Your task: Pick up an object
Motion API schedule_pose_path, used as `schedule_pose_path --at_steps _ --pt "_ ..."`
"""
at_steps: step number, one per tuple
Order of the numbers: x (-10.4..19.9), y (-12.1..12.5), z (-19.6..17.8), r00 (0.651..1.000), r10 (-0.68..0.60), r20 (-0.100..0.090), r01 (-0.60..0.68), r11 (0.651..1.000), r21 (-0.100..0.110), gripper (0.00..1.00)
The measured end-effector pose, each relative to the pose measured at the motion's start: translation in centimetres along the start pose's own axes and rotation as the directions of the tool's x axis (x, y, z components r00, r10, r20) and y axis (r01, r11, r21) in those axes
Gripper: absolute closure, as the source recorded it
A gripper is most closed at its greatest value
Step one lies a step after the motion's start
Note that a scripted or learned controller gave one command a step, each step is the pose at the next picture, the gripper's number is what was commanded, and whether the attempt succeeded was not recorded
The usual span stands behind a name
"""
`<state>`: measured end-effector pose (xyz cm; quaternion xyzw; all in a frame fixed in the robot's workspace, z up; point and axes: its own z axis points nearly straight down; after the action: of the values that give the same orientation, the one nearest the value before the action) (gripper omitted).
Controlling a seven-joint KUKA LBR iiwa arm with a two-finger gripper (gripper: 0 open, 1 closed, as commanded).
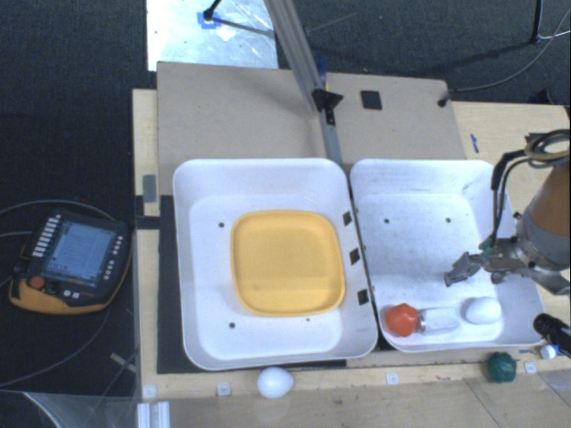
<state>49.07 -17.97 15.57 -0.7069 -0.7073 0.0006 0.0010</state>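
In the right bin (419, 212) a red ball (401, 319) lies at the near left corner. Beside it rests a clear small bottle-like piece (439, 320), and to its right a white egg-shaped object (483, 310). My gripper (466, 269) hangs over the right bin's right half, just above and left of the white egg, with nothing visibly between its fingers. The left bin (201, 266) holds a yellow square plate (287, 262).
A white egg (275, 382) lies on the bench in front of the left bin. A dark green ball (501, 366) sits on the bench at the near right. A teach pendant (70, 259) rests far left. A slanted metal pole (299, 43) rises behind the bins.
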Motion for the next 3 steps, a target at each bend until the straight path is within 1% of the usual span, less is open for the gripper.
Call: schedule_pose_path --at_steps 1,2,3 --pt "0.7 0.0 6.0 1.000 0.000 0.000 0.000 1.000 0.002 0.00" --pt "0.7 0.0 6.6 1.000 0.000 0.001 0.000 1.000 -0.003 0.00" --pt "0.7 0.0 5.5 1.000 0.001 0.001 -0.001 1.000 -0.004 1.00"
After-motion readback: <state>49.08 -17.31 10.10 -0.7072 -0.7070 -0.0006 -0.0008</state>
